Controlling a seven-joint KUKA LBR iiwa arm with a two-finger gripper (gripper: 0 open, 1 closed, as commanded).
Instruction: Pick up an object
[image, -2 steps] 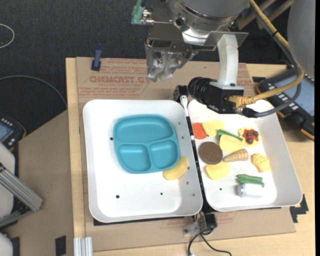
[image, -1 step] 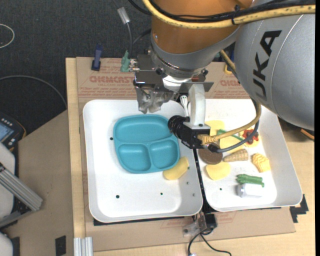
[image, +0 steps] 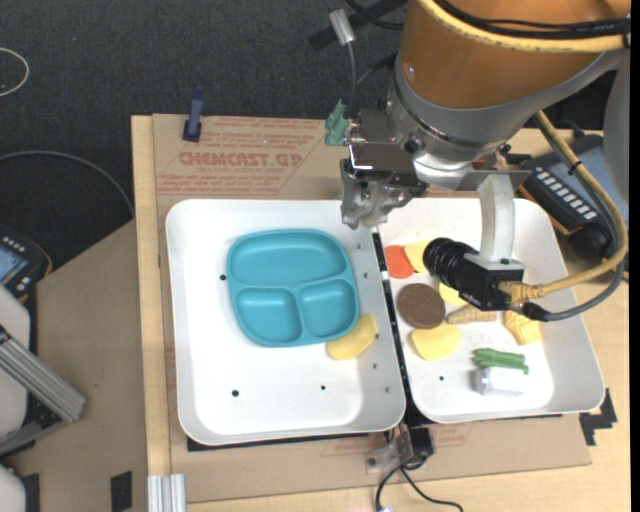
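Teal tray (image: 290, 285) fills the left bin (image: 200, 380); the pincer (image: 362, 208), above the tray's far right corner, grips nothing, opening unreadable. Descending there risks striking the bins' shared rim.

A teal three-compartment plate (image: 291, 285) lay flat in the left bin, with a pale yellow piece (image: 351, 340) just beside its lower right corner. In the right bin, an orange piece (image: 400, 261) sat near the dividing edge, and a round brown disc (image: 420, 305) lay just below it. A second yellow piece (image: 436, 343) rested beneath the disc, and a tan cone-like item (image: 522, 326) lay further right. Near the bin's front, a green item (image: 499, 358) lay across the top of a small white-grey object (image: 498, 381), touching it.
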